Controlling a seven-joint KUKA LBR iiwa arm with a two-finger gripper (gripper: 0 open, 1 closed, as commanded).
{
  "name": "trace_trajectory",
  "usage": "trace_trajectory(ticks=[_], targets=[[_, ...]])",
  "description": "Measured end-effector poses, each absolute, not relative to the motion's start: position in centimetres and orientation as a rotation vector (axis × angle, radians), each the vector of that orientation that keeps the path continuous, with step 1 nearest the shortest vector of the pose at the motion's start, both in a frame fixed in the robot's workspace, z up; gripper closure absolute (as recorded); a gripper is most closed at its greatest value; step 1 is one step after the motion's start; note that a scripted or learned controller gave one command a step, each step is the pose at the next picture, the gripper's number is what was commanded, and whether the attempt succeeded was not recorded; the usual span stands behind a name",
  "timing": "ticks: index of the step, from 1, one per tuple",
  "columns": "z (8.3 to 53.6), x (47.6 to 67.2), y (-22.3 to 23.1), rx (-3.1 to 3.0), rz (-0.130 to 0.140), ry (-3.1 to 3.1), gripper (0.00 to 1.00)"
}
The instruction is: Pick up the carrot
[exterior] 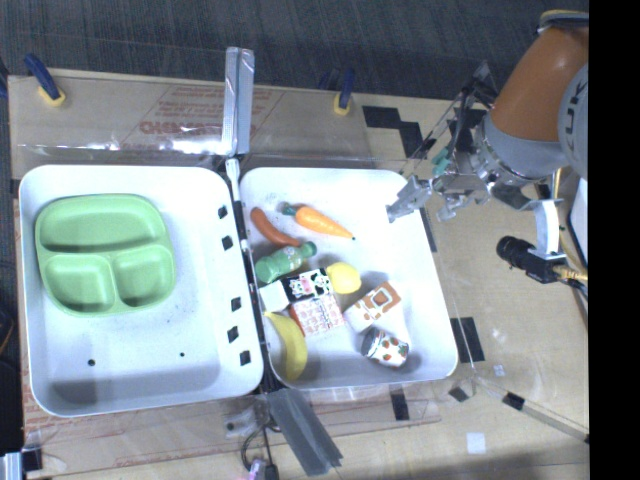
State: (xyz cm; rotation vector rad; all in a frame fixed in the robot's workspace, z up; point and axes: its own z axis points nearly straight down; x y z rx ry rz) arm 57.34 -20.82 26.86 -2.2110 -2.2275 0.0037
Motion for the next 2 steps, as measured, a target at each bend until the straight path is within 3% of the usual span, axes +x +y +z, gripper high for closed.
trace_trajectory(ticks=[1, 2], targets=[[10.6, 61.8, -17.1, -2.121, 0.005, -2.314, 0.0], [11.7, 61.8, -17.0, -2.115, 0.005, -2.319, 1.0]])
